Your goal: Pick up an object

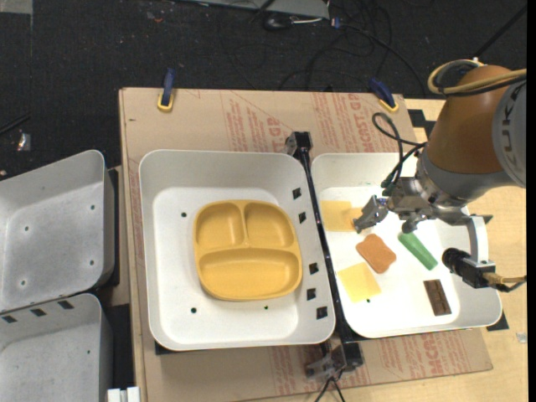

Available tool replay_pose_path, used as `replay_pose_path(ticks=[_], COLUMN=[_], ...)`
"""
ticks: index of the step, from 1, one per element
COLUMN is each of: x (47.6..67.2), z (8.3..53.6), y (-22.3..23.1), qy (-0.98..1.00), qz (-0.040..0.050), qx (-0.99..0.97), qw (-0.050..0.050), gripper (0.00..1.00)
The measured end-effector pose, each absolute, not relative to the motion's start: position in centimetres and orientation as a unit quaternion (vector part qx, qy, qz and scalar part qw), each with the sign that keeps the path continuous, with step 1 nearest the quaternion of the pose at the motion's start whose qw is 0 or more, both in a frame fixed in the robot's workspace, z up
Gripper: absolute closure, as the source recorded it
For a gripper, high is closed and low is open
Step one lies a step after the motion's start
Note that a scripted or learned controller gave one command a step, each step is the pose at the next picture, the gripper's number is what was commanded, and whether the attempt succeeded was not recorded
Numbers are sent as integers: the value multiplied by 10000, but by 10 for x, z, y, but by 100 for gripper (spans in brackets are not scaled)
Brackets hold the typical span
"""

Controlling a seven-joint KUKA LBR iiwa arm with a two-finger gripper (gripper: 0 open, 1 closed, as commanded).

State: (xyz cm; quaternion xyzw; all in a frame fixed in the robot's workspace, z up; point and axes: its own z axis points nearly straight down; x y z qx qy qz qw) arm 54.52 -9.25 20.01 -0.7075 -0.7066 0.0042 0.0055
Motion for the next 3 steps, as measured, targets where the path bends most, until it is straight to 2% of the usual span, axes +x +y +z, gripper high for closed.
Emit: replay_pose_path(ticks=[1,2,3], x=[548,546,546], z=[207,145,92], y=[-93,-99,-98], qy=[-7073,-7064,-7067], qz=[3,20,2], qx=[-7069,-7078,-7075], qw=[6,24,-2], gripper=[0,0,0])
